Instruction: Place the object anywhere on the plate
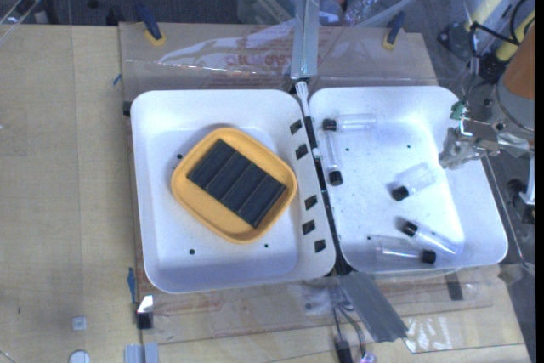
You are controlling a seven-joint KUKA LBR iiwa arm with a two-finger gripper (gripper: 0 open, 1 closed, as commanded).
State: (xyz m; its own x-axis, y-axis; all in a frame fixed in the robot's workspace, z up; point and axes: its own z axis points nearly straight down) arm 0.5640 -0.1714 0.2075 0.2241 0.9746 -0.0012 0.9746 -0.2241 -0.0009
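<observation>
The gripper hung over the right bin's far right rim. Just to its left a clear vial lay in the way on the floor, with two more vials nearer the front and another toward the back. A bare stretch of floor ran between them, leftward to the divider, where a further vial lay alongside. Beyond the divider the yellow plate filled the middle of the left bin, with open white floor ringing it on every side
</observation>
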